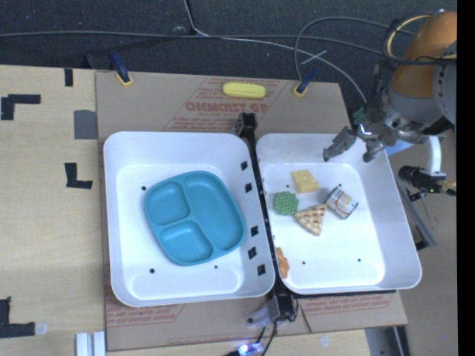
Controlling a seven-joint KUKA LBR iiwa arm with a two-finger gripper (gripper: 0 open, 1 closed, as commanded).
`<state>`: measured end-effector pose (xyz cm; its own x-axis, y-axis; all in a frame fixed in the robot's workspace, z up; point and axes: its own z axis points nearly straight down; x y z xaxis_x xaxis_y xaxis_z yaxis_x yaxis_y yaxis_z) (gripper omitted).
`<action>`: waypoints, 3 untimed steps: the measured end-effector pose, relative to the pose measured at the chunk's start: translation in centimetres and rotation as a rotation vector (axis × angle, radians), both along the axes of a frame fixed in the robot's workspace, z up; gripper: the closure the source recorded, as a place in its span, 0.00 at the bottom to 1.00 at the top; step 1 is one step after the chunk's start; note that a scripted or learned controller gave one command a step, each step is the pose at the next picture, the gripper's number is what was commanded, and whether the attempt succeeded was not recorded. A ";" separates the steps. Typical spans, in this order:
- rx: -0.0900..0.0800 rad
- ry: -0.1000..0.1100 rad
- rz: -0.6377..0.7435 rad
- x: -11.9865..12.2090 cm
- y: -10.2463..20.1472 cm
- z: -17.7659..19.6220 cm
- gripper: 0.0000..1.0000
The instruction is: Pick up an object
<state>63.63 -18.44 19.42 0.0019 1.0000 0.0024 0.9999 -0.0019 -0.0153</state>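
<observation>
Wooden bench (44,221), cardboard sheet (171,102), two white bins (122,154)

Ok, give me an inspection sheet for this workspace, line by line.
Surface: cardboard sheet under two white bins.
Job's things: right bin holds yellow block, green piece, pizza slice, small can, orange piece.
Clutter: blue divided plate in left bin; yellow banana on cardboard.
Grippers: gripper open over right bin's far edge, holding nothing.
Cables: black cable behind bench.
Surroundings: dark floor.
</observation>
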 end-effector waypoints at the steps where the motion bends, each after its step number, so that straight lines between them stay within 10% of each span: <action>1: -0.003 -0.014 0.003 0.3 0.0 0.9 0.00; 3: -0.004 -0.022 0.001 -1.2 -0.1 -10.0 0.00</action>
<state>62.44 -18.58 9.39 0.0013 1.0000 -0.0013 1.0000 -0.0012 0.0066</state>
